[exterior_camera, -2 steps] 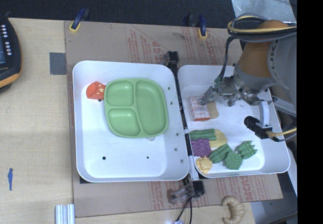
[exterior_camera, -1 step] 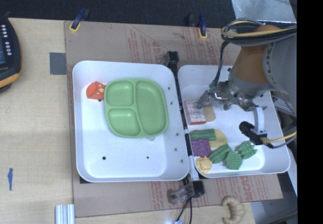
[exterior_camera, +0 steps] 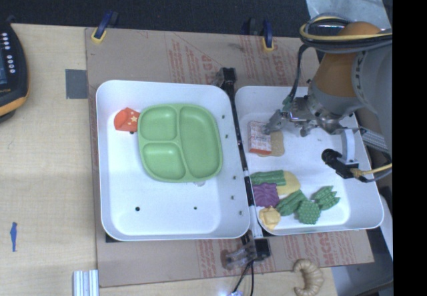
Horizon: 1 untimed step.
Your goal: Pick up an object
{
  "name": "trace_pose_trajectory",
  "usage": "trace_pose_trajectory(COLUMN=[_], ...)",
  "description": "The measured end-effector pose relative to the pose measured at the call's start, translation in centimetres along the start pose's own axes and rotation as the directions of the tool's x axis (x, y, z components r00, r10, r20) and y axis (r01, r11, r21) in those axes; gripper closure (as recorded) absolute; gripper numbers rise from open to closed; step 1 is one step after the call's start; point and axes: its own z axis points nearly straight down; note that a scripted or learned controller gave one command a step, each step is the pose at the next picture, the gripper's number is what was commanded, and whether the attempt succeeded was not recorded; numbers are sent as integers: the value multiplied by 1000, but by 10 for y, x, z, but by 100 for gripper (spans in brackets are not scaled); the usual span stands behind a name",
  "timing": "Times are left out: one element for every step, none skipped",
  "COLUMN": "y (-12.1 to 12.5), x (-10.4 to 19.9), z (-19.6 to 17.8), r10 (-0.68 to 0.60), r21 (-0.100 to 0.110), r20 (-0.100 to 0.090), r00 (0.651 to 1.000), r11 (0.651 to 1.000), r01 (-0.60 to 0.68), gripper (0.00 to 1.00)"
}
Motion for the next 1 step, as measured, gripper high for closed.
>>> trace_pose_trajectory(y=[-73], x=[16], z=[0], r10=[3], r21=[-5], r20=[6], r00=[1000], r11=[1000], r01=[-3], gripper=[0])
